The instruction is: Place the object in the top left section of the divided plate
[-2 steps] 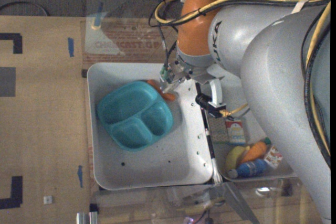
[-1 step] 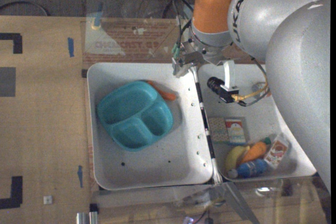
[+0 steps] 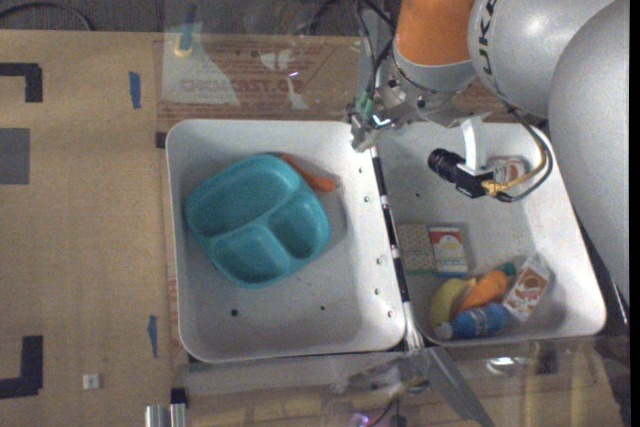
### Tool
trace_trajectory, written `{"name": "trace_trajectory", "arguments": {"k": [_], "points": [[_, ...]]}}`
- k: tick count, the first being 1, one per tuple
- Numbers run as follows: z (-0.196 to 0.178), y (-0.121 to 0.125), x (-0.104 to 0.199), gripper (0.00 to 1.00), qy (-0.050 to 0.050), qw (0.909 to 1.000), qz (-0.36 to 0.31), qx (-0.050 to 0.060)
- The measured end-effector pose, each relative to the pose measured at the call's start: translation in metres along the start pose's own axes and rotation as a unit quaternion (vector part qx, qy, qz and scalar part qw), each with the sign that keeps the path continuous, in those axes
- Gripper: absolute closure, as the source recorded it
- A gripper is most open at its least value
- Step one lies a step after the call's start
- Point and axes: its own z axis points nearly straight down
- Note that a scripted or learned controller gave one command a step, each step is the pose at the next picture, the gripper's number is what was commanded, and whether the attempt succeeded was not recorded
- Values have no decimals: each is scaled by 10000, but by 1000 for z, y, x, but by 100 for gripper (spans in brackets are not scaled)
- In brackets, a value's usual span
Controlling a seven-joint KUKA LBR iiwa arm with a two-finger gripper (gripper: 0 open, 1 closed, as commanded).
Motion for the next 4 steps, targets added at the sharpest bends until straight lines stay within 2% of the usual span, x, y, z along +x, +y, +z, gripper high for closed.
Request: {"name": "trace_trajectory", "arguments": {"k": [1, 2, 3, 4], "points": [[11, -23, 53, 100, 6, 9717, -2360, -7], [11, -57, 39, 100, 2, 9631, -2693, -9], [-13, -8, -15, 100, -21, 9458, -3248, -31], [-124, -23, -40, 100, -29, 9082, -4184, -33]]}}
